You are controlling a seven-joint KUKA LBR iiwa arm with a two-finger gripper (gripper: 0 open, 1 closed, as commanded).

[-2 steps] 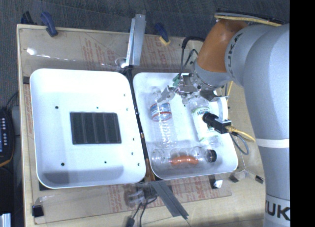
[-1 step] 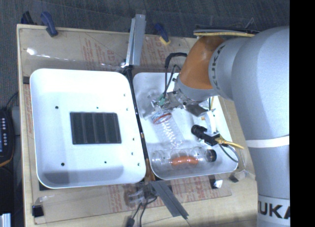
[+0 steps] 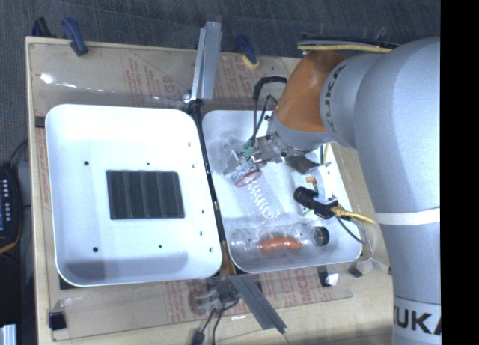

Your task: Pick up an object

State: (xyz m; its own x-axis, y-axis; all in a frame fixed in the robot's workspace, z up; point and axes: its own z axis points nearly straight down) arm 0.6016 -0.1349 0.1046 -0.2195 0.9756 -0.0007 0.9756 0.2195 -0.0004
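Clear plastic bottle (image 3: 258, 194) just below gripper (image 3: 249, 154)

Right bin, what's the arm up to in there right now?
The arm is reaching down into the right bin, with its gripper low over the far end, near a clear plastic bottle. Another clear bottle with something orange inside lies along the near wall. I can't tell whether anything is gripped. The left bin holds a dark ribbed pad.

Robot lab: KUKA arm (image 3: 389, 149), clamped bins (image 3: 75, 261).
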